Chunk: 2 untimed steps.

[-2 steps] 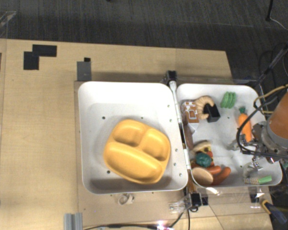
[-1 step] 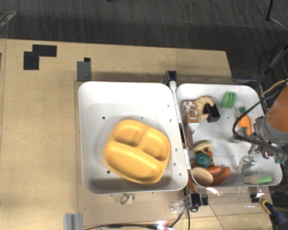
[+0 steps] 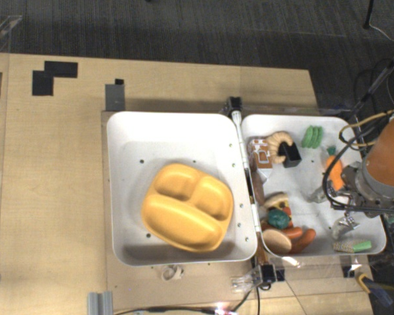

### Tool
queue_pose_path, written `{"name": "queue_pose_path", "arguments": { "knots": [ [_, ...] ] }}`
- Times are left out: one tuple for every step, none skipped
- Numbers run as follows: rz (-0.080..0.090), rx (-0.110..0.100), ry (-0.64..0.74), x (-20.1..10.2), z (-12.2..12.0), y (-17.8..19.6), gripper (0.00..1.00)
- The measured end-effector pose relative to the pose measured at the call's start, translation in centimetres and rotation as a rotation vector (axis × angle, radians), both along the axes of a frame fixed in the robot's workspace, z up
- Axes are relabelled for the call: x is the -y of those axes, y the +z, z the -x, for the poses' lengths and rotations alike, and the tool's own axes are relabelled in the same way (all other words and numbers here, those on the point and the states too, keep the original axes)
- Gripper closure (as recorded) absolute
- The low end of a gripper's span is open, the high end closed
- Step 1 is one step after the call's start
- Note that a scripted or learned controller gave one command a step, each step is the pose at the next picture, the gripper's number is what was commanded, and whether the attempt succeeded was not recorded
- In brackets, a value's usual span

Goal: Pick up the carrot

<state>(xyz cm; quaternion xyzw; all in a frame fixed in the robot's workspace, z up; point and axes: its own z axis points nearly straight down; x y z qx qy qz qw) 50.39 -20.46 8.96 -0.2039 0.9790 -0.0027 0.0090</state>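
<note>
tool (image 3: 347,223): I see it low over the right bin (image 3: 315,120), can't tell its state | carrot (image 3: 333,173): I see it by the bin's right side, partly behind cables, just left of the arm (image 3: 387,166) | left bin (image 3: 128,176): yellow loaf-shaped object (image 3: 187,205)

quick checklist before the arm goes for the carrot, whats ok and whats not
1. Carrot located, at the right bin's right side: ok.
2. Carrot fully exposed: not ok, cables and the arm cover part of it.
3. Gripper over the carrot: not ok, it sits nearer the camera, by the green piece.
4. Finger state: cannot tell.
5. Carrot apart from other toys: ok, bare bin floor beside it.
</note>
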Motion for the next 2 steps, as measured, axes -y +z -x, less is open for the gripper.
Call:
{"name": "queue_pose_path", "arguments": {
  "knots": [
    [-0.005, 0.000, -0.493, 0.21, 0.31, 0.04, 0.00],
    [0.002, 0.001, 0.119, -0.03, 0.97, 0.02, 0.00]
  ]
}}
